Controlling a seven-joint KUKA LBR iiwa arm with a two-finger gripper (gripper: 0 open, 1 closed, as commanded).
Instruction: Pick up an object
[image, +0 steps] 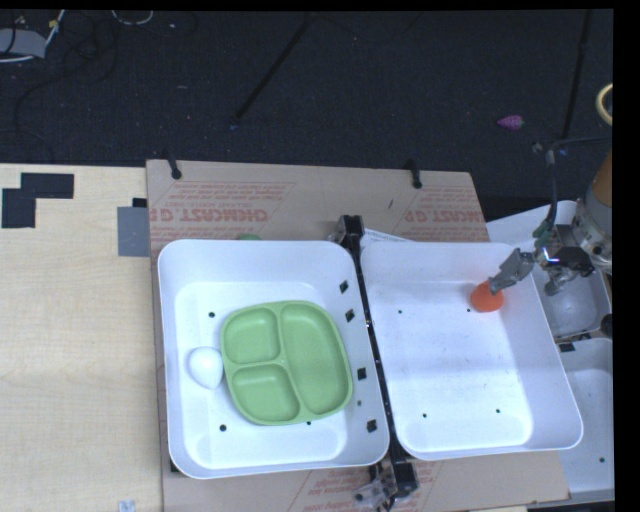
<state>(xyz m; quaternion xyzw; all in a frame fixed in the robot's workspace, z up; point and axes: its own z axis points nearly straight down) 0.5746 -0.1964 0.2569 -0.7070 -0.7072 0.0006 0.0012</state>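
A small orange object (487, 298) lies in the right bin (470, 400), near its far right corner. My gripper (530, 280) hangs over that bin's right rim, and it is open. Its left finger (510, 270) slants down toward the orange object and ends just above it; the other finger sits near the rim. Nothing is between them. In the left bin (190, 270) a green divided plate (285, 360) lies flat, with a white egg-shaped object (206, 366) touching its left edge.
The two bins meet at a black clamp strip (365, 340) down the middle. Both rest on a cardboard sheet (300, 200) on a wooden bench (70, 330). Grey arm parts (585, 240) crowd the right bin's far right side.
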